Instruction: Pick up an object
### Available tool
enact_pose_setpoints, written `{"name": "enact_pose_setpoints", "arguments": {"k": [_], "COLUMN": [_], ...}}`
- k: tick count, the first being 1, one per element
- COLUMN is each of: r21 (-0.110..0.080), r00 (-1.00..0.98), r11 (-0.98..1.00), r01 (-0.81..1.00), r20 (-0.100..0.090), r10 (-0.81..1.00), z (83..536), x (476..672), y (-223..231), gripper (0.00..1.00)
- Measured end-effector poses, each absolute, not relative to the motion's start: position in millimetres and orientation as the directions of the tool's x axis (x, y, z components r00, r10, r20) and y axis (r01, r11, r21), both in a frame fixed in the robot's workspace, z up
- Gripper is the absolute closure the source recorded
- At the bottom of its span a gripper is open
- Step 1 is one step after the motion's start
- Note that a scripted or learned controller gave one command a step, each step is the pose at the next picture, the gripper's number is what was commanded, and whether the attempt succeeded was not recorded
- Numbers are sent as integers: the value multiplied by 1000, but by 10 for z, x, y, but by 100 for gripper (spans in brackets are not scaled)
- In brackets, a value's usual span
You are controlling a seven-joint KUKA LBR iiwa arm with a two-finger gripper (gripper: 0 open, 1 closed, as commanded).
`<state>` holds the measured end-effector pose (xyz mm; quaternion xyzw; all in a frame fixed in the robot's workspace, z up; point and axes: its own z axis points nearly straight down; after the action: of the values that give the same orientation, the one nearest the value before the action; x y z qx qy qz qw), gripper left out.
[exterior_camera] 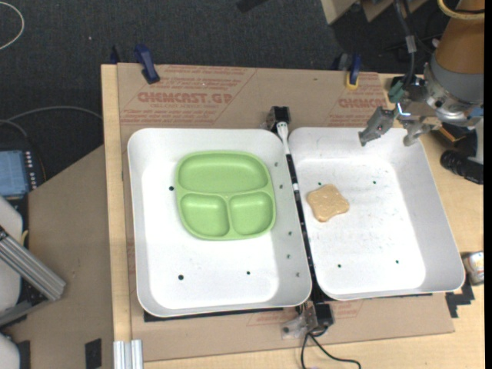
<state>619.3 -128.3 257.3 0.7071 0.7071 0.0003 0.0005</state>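
The cookie (pixel 327 203) lies flat in the right bin (pixel 400 275), near its left wall, free on all sides for a grasp. The green tray (pixel 224 194) fills the left bin (pixel 154 267). The gripper (pixel 393 130) hangs over the right bin's far edge, fingers apart and empty, well away from the cookie.

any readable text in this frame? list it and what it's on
"CHEMCAST GP": red print on the brown board under the bins, back left, repeated across it; last letters are soft.
Same red print, back right of the board near the right bin: partly readable as "CHEMCAST", cut off by the claw.
Smaller red lines above and below the brand name: too blurred to read.
Green divided tray and tan object: no markings visible.
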Motion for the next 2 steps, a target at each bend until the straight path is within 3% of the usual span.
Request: {"name": "enact_pose_setpoints", "arguments": {"k": [1,2], "r21": [-17,-2], "r00": [3,-2], "r11": [-2,2], "r01": [1000,1000], "r20": [4,1], "r10": [1000,1000], "z": [1171,843], "x": [5680,5842], "y": [-1271,-924], "gripper": [0,0]}}
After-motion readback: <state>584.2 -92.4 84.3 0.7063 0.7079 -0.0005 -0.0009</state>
